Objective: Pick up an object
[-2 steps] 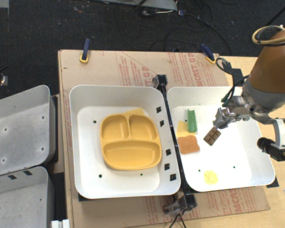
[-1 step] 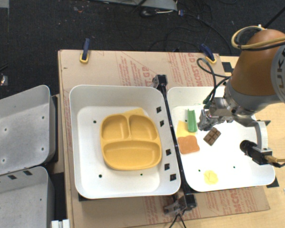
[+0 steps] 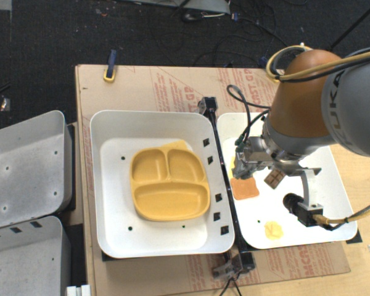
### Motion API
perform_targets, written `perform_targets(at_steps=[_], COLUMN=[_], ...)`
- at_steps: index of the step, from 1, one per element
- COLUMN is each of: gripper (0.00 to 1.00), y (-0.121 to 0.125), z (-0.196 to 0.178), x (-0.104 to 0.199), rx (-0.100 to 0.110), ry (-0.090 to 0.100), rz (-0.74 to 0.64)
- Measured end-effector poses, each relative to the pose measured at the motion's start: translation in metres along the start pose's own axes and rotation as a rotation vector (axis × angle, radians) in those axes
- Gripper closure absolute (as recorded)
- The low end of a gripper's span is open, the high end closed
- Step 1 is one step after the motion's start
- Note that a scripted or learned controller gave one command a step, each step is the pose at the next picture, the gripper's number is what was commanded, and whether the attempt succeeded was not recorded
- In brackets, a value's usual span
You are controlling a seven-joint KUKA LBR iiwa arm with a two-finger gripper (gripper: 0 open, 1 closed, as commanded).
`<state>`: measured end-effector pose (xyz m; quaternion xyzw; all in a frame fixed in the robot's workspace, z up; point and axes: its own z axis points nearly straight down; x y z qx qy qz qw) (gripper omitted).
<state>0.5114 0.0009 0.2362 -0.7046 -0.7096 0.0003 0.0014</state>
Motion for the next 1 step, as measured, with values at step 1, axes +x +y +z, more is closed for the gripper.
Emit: perform_targets(at_steps=[1], gripper=[1.00], y=[-0.0043], z=[-0.0052], x=[0.0460], rx=[-0.003], ry=[-0.001], rz=[0.001])
